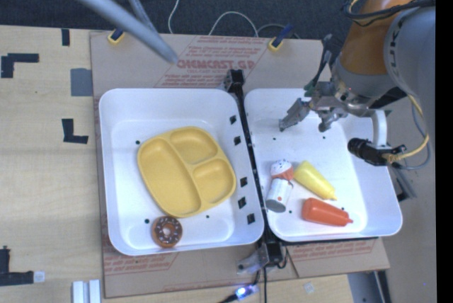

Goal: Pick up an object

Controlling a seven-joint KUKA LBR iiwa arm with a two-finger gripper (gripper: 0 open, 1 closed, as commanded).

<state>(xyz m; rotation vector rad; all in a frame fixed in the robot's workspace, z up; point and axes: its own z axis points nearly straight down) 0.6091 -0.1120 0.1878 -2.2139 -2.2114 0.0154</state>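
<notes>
Carrot (327, 212) lies at front of right bin (368, 185), just beside yellow bottle (315, 180); white bottle (279, 186) lies to their left. End effector (306, 117) hovers over bin's rear, fingers spread, pinching nothing, well apart from objects. Left bin (117, 153) holds yellow tray (187, 170), with donut (167, 231) near tray's front edge.

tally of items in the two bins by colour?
Yellow: 2, the yellow plastic divided plate and the yellow cone-shaped toy
Orange: 1, the orange toy carrot
Brown: 1, the brown sprinkled toy doughnut
White and red: 1, the small white bottle with red markings
Total: 5
</notes>
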